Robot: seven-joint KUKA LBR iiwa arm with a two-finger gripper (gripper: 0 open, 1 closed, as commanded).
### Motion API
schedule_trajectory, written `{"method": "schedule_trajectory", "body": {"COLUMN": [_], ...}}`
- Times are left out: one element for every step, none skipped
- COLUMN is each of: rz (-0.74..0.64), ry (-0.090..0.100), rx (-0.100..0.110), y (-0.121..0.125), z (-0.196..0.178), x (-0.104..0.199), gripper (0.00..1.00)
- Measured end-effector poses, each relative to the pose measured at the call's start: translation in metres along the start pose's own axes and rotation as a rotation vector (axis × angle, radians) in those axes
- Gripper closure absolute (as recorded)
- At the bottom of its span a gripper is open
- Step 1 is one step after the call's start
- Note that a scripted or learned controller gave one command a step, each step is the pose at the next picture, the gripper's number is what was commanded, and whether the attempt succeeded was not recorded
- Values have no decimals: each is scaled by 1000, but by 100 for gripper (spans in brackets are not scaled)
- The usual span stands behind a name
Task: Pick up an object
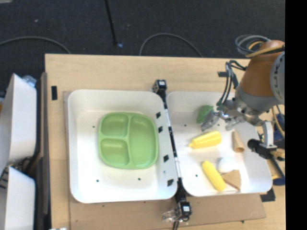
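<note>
green object (205, 113), small, rounded and leafy-looking, lies near the far-left part of the right bin (184, 176), and it seems the likeliest target, since the hand (218, 119) sits just beside it on its right. its surface looks soft and a bit lumpy, though it is too small to say exactly what it is. the step in hand reads as the approach, just short of a grasp: the hand's two metal fingers (209, 122) look spread, one tip close to the green object's lower right edge, and nothing lies between them. whether a tip already touches it i cannot tell. the next move, as i judge it, calls for shifting the hand a little to the left so the fingers straddle the object, lowering fully, then pressing together before lifting. a rounded soft thing could squirt sideways if pinched off-centre. just below lies a yellow corn cob (206, 140), and another corn cob (213, 175) sits nearer the front with a white ball (224, 164) and a tan wedge (232, 178) beside it; a tan cone (238, 141) lies to the right. the left bin (81, 176) carries a green divided plate (128, 140). both bins rest on the wooden bench (96, 71).
</note>
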State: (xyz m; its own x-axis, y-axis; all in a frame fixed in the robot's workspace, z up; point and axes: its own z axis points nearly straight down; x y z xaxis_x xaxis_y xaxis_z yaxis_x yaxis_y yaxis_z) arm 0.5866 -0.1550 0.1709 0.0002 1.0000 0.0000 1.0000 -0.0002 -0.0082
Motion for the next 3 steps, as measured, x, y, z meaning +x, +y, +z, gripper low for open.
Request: {"method": "schedule_trajectory", "body": {"rz": [-3, 2, 5], "ry": [0, -1, 0], "rx": [-1, -4, -6], "y": [6, 6, 8], "z": [59, 73, 64], "x": [7, 5, 4], "gripper": [0, 0, 100]}}
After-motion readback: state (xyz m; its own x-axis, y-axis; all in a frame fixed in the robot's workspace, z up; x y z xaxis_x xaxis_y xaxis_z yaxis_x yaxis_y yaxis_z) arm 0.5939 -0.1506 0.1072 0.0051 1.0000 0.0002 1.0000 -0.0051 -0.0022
